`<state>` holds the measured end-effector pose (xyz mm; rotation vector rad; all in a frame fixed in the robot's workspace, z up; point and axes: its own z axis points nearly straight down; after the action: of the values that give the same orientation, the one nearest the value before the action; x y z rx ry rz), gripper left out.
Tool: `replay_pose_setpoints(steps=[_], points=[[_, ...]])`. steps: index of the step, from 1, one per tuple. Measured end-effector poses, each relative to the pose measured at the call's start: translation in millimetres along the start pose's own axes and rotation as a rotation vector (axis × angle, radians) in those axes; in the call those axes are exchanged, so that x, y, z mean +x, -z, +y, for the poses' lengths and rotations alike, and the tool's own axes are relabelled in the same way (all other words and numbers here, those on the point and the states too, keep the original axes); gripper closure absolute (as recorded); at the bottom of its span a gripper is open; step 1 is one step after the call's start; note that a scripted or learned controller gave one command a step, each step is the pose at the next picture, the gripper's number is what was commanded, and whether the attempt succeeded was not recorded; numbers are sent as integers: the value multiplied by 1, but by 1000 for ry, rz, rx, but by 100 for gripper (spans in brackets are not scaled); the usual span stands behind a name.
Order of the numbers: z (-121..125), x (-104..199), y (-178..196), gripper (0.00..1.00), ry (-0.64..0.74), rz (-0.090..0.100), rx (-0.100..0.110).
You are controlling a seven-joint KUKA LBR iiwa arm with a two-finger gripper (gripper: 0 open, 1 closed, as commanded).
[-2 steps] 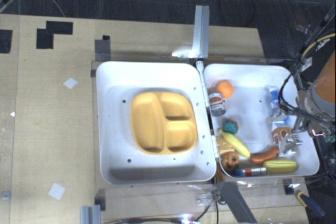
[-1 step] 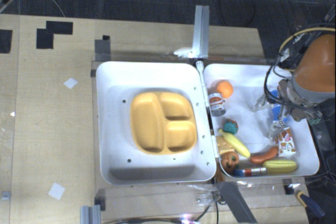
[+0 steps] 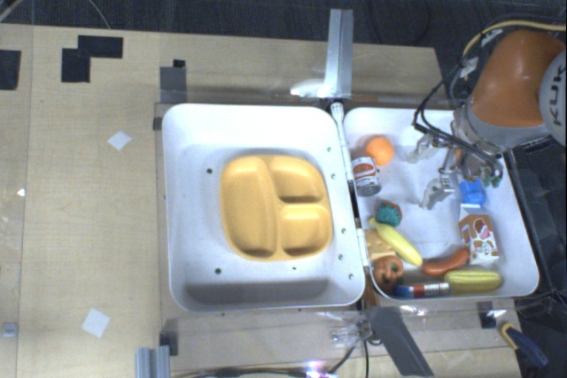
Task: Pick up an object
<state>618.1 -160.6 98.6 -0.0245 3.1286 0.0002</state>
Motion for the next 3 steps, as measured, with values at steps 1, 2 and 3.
replay_pose_setpoints(steps=[1, 2, 3], points=[[-46, 48, -9, 0, 86, 0, 4], [-46, -50, -11, 0, -110, 18, 0], [-20, 52, 59, 0, -233, -2, 3]])
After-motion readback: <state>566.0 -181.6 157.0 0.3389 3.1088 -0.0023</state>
